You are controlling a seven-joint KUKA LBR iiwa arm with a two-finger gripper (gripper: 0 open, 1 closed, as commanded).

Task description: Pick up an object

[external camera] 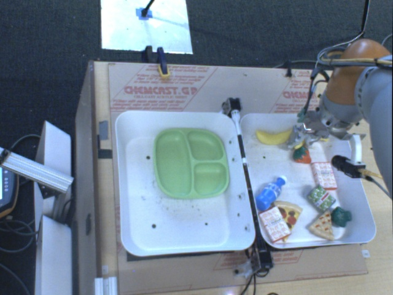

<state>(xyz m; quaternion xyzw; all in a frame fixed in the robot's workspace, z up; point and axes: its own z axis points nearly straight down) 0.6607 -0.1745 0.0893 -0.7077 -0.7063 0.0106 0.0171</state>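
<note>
A: Hovering over the far end of the right bin (367,226), the gripper (303,135) sits low between the banana (272,137) and a small red-orange toy with a green top (301,155).

B: Holding either one?

A: Can't tell. The fingertips are a grey blur from up here, so spread or pressed together is unclear. Nothing is visibly between them. The banana lies just beside the gripper on the left, against the far wall of that bin.

B: Rest of the right bin?

A: Blue bottle with white cap (270,193) near the divider, lying tilted. Pizza slice (288,212) just below it, touching a red-and-white packet (274,225) at the near edge. A second red-and-white carton (323,175) sits below the red toy, a green-and-white carton (320,198) under that. Another wedge (322,225) with a dark green piece (341,215) beside it sits near the right corner (broccoli, maybe).

B: Left bin?

A: Left bin (138,226) has a green divided plate (191,163), flat, three compartments, slightly toward the far side.
</note>
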